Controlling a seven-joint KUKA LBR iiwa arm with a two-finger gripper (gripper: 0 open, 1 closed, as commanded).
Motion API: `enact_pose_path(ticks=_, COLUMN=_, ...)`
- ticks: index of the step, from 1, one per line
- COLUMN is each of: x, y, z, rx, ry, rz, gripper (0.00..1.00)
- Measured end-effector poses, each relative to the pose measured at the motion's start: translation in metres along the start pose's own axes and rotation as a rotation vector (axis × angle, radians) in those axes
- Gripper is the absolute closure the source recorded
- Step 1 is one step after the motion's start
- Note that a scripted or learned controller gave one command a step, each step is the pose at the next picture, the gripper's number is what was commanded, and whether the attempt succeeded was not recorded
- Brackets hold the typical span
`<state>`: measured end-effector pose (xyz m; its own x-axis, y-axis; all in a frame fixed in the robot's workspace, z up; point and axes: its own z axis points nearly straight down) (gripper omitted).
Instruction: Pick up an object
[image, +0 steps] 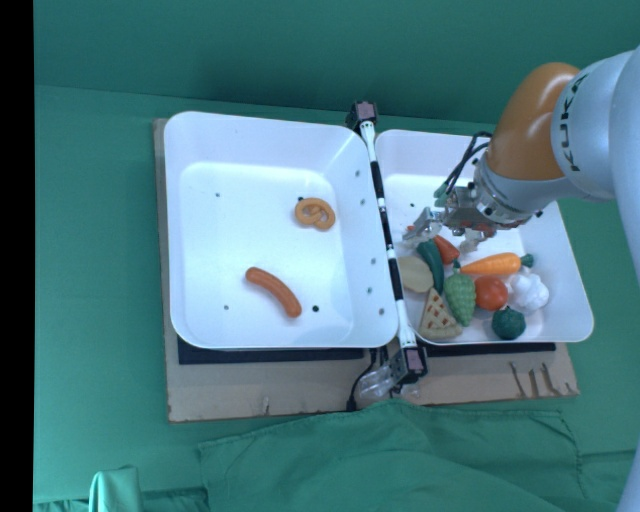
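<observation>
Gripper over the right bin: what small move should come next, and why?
Probably a short descent. The gripper hangs at the upper-left edge of the toy food pile in the right bin, just above the dark green cucumber, with nothing seen between its fingers, so lowering onto that piece seems the likeliest step.

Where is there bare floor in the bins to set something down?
Left bin: bare along its far and left sides, away from the pretzel and sausage. Right bin: a bare far strip; crowded near the hand, carrot and grapes.

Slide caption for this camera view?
Gripper hovers over toy food piled in the right bin; pretzel and sausage lie left.
</observation>
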<state>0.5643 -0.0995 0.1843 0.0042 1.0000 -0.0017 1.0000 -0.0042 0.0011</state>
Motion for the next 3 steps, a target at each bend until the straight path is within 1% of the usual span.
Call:
enact_pose_path(ticks=1, x=-0.002, y=0.002, z=-0.016, rx=-0.012, ry=-0.004, rz=0.003, gripper=1.0)
enact_pose_path(ticks=3, x=-0.014, y=0.011, z=-0.147, rx=-0.011, ry=-0.001, rz=-0.001, gripper=1.0)
